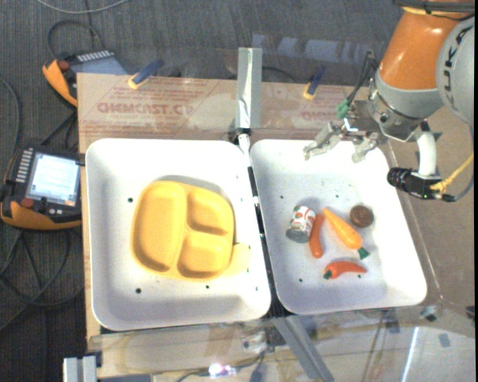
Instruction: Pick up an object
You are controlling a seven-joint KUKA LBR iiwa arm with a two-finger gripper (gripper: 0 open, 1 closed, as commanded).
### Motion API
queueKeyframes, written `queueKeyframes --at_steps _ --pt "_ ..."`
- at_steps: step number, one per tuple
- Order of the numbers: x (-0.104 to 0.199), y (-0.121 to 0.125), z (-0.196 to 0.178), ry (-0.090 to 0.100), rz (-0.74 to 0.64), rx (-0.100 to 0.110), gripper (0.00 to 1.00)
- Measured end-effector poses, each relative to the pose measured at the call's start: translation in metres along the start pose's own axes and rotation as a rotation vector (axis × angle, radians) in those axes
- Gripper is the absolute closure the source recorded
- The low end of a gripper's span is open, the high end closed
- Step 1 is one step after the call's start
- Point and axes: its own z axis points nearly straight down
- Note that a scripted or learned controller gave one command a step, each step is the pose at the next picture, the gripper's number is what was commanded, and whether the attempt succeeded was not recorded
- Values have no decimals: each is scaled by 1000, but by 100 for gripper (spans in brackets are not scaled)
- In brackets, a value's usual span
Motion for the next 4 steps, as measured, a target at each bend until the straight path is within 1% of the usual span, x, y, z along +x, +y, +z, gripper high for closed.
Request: queueKeyframes --at_steps 1,2,3,4 --pt "-29 -59 107 0 -226 0 0" --pt "-71 -86 169 -11 -330 -16 0" --pt "-70 -84 160 -11 -331 -21 100" --pt "-37 5 32 -3 -386 -2 100"
